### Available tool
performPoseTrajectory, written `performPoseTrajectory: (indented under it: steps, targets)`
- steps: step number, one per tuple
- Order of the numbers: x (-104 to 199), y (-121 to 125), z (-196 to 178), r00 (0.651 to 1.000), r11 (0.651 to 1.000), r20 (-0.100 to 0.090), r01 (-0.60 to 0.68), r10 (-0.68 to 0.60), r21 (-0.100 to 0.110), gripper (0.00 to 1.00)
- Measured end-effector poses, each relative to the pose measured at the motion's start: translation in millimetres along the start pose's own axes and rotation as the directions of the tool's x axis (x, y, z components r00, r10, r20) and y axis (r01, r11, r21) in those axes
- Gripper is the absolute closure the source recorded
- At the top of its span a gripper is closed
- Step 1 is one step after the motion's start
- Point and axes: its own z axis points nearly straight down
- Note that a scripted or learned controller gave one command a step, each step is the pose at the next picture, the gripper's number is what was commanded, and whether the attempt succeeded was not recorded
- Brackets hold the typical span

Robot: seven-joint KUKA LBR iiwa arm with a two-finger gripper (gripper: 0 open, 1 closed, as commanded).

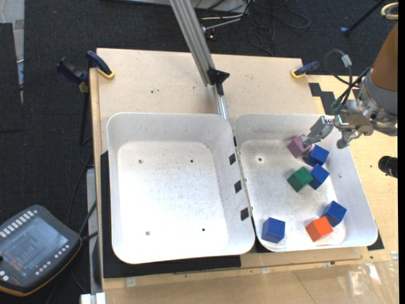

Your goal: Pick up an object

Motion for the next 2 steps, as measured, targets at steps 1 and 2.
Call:
performPoseTrajectory:
  steps: [1, 2]
  targets:
    - [0, 1, -2, 1.000, 1.000, 0.001, -0.001, 0.001, -0.005, 0.00]
    - [-7, -4, 58, 1.000, 1.000, 0.000, -0.003, 0.003, 0.001, 0.00]
